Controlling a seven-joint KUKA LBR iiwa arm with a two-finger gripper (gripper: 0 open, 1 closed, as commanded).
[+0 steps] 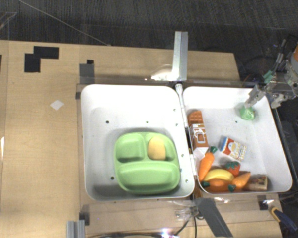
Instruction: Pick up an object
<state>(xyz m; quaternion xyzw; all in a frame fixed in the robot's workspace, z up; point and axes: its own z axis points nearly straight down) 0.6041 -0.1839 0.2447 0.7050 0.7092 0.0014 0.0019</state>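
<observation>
**Gripper at the far corner of the right bin, over a green piece**

The right bin [283,148] has most of its open floor in its far half. The only thing there is a small pale-green object [247,114], near the far right corner and close to the right wall. The gripper [253,99] comes in over that wall from the right, slanting down and left, and its tip sits just above or on the green object. The view is too small there to tell whether the tool has it clasped or is merely over it.

The near half of this bin is crowded. Against the divider lies a brown carton [197,129], its long axis running from far to near. Beside it a small juice box [233,148] lies tilted, on a diagonal. A carrot [205,164] points its green top toward the far side and slants toward the near wall. Next to it a banana [218,174] lies roughly left to right, touching an orange fruit [217,185], a second carrot [240,180] and a brown block [257,182] along the near wall.

The left bin [97,133] holds a green divided tray [146,175], set toward its near side, with a yellow fruit [157,148] in its far right compartment. Bare floor surrounds the tray on the far and left sides.
</observation>
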